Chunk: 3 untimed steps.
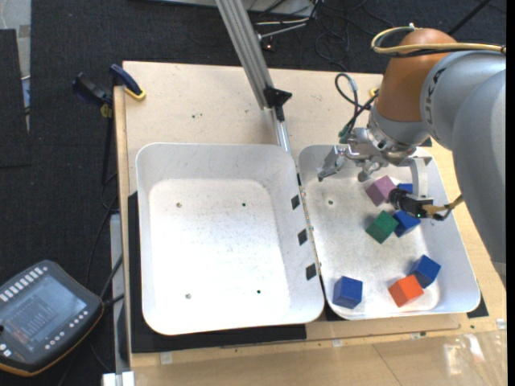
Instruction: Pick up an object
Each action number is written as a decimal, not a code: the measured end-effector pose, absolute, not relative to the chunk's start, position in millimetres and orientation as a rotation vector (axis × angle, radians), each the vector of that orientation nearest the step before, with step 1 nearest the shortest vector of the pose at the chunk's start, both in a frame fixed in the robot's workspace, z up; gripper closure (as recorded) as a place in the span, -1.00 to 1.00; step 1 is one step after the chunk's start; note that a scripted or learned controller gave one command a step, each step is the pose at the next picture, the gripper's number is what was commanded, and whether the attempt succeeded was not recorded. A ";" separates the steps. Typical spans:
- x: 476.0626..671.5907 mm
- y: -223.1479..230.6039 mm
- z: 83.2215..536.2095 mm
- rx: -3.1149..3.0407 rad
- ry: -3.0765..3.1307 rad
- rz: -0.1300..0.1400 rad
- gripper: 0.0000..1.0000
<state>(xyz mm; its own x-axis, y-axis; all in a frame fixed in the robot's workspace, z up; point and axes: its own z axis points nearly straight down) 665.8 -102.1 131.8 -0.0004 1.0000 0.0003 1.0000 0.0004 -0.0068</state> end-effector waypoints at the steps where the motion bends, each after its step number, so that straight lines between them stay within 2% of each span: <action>1: 664.9 -101.2 92.6 -2.219 -2.219 0.005 -1.00; 2: 666.8 -101.4 106.2 -2.223 -2.222 -0.002 1.00; 3: 667.5 -100.8 170.9 -2.225 -2.228 -0.007 1.00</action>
